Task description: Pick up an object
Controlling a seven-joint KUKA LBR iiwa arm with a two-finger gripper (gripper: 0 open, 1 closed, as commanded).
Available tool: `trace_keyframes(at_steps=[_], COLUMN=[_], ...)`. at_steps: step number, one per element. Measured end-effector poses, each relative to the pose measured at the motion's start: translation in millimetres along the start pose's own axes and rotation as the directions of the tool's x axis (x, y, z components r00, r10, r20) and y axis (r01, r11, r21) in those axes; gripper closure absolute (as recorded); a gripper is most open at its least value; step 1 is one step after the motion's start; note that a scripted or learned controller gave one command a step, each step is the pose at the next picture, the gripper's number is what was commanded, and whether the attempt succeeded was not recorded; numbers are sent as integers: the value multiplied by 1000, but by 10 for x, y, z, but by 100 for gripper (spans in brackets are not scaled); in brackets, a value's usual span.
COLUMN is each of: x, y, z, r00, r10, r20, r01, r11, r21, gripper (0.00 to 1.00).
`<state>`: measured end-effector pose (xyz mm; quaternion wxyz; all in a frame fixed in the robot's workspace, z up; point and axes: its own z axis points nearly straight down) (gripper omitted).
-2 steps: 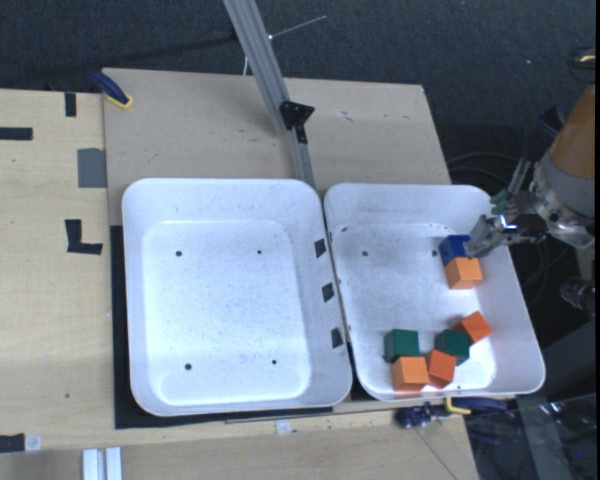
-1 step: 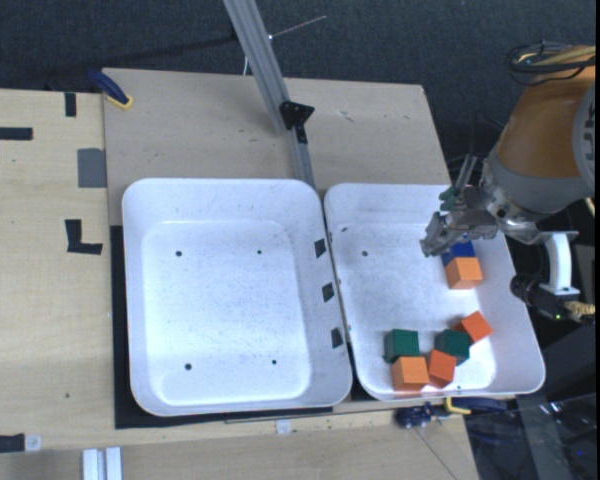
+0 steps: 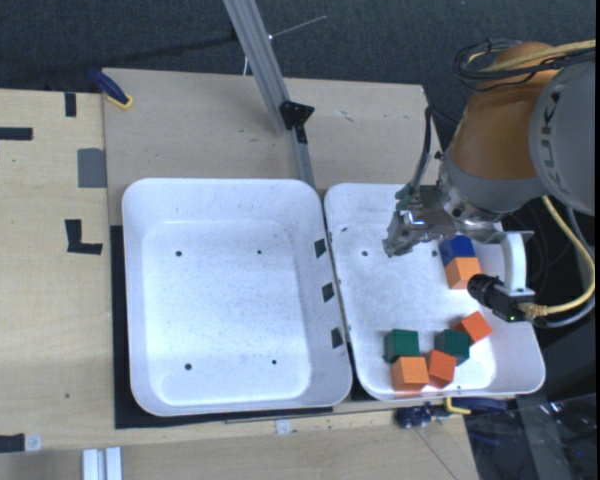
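Hand (image 3: 398,236): right of centre in the frame, over the upper part of the right bin (image 3: 375,298). You cannot tell its opening from this slant, and no block appears between its tips.

Blocks, right bin: a blue block (image 3: 458,249) and an orange block (image 3: 463,271) touching each other, just right of the hand, close to the arm's wrist. An orange block (image 3: 476,325) lies alone near the right wall. In the lower part of the frame sits a cluster: green block (image 3: 402,343), green block (image 3: 453,344), orange block (image 3: 411,371), orange block (image 3: 442,366), packed close or touching.

Left bin (image 3: 220,193): bare white floor with a few dark specks.

Step in hand, judged: choosing and descending on one block. Your cleanest target is likely the lone orange block by the right wall, since nothing crowds its sides, though the wall leaves little room there. The blue and orange pair is nearest but touching, so a tip may wedge between them or push both. Centre over a single block, line the tips across two free faces, and come straight down.

Edges and room: the middle of the right bin's floor lies open beneath the hand. The shared rim between bins sits left of the hand. A slanted metal post (image 3: 265,58) crosses the bench (image 3: 40,218) above the bins; a black fitting with a yellow cable (image 3: 500,298) sits near the right wall.
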<state>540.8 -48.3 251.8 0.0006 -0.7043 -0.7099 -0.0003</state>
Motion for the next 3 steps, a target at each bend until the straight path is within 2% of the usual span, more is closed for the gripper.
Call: trace_keyframes(at_steps=[2,3], x=[953,1449], y=[184,151], z=[24,48], r00=[1000,1000], r10=[0,1], r20=[0,0], r01=[0,-1], r11=[1000,1000], r21=[1,2], gripper=[100,100])
